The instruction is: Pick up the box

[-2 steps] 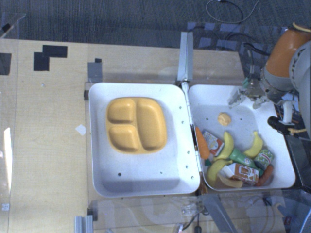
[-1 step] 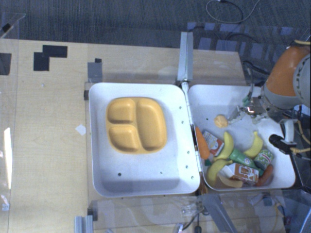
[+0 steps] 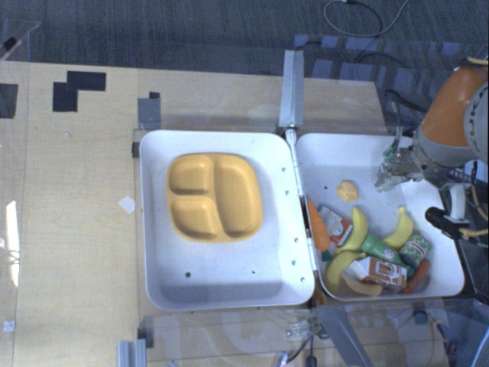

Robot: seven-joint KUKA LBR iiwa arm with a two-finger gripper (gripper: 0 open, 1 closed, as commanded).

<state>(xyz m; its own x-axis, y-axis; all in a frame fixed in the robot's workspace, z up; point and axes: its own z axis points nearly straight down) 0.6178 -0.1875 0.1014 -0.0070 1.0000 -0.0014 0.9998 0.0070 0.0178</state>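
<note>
A: Where's the box sitting rn?

B: Right bin (image 3: 428, 147), near edge. Box (image 3: 384, 271) is lying flat w/ a red and white printed face up, wedged in the pile. A banana (image 3: 341, 262) is overlapping its left end, and a light curved piece is covering its lower left corner, so I'm only seeing part of it. Print's too small to read.

A: And your gripper?

B: My gripper (image 3: 395, 170) is hanging over the far part of that bin, well apart from the box, nothing between the fingers. Can't tell how far apart they are; they're blurring into a pale smudge against the white floor. The arm (image 3: 451, 121) is coming in from the right, and the frame is cutting off most of it.

A: What else is crowding the box?

B: A green bottle (image 3: 380, 247) is lying just above it, a 2nd banana (image 3: 400, 228) beyond that, a small green can (image 3: 417, 249) to the right. Something orange-red is poking out at the box's right end, mostly hidden. A carrot (image 3: 318, 226) is lying along the left wall, a white packet (image 3: 334, 222) beside it, partly under the banana. A small tan round thing (image 3: 348, 191) is sitting alone, btwn my gripper and the pile.

A: Left bin?

B: Left bin (image 3: 221, 281) is holding a yellow tray (image 3: 215, 196) w/ three sections.
</note>
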